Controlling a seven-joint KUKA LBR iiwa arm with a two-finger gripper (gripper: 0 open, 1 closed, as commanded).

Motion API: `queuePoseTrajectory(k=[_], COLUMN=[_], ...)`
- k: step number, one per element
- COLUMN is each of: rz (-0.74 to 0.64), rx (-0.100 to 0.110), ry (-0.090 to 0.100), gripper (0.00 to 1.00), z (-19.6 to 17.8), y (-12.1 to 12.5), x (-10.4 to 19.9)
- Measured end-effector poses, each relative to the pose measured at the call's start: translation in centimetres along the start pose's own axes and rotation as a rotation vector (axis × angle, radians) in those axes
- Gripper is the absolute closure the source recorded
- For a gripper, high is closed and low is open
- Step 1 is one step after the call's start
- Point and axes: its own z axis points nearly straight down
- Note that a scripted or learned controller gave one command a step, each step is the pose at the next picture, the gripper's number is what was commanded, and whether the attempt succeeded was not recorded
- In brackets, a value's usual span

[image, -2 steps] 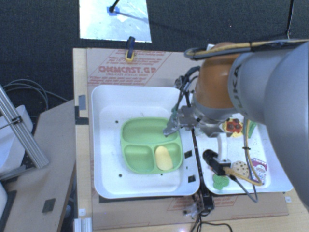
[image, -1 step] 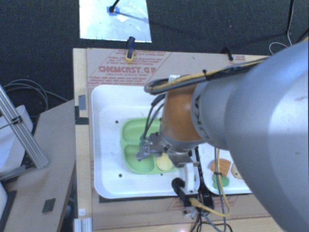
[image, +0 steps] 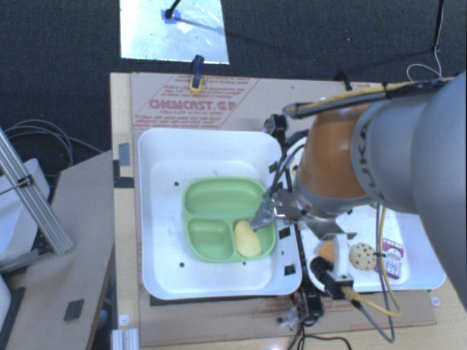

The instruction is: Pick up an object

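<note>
A green divided plate [image: 219, 214] lies in the left white bin [image: 168, 166]. A yellow lemon-like object [image: 247, 240] sits in the plate's lower right compartment. My gripper [image: 263, 217] hangs just above the yellow object's upper right edge, at the plate's right rim. The grey arm with its orange band [image: 332, 159] covers most of the right bin. A round cookie [image: 361, 256] and an orange item [image: 327, 251] lie in the right bin below the arm.
A red and white packet [image: 392, 257] lies at the right bin's lower right. A cardboard sheet with red lettering [image: 193, 104] lies behind the bins. Cables [image: 365, 305] trail off the front edge.
</note>
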Motion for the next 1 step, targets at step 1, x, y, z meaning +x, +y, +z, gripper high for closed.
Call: queuePoseTrajectory(k=[1], rz=[-0.002], rx=[-0.004], ry=[-0.001], gripper=[0.0], z=[0.13], y=[7.46], x=[-6.91])
